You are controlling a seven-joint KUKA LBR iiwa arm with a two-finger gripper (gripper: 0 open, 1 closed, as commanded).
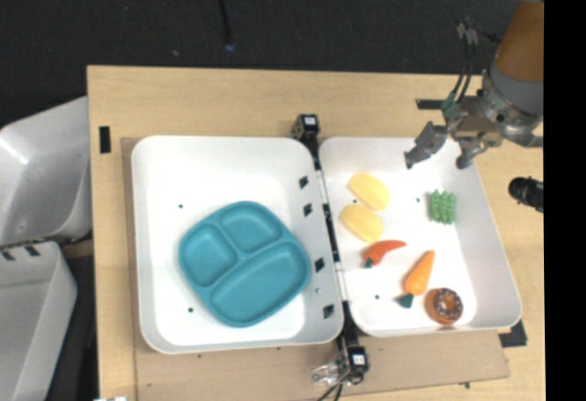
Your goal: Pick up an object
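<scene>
Tool (pixel 446 146) hangs over the back edge of the right bin (pixel 494 294), fingers spread open and nothing between them, so no grasp yet; looks like a hover pose before a descent. All candidate objects lie in the right bin, loose and mostly apart, which leaves room for the fingers: two yellow pieces (pixel 365 205) just beside each other near the bin's left wall, a red chili (pixel 383 250) below them, an orange carrot (pixel 418 274) toward the front, a brown donut (pixel 444 305) near the front right corner, a green ridged piece (pixel 443 206) on its own nearest the tool. Likely the green piece or upper yellow one is the easiest reach. Left bin (pixel 151 207) carries a blue divided plate (pixel 243 262), flat, well apart from the tool. Both bins sit side by side on the bench (pixel 110 97).
</scene>
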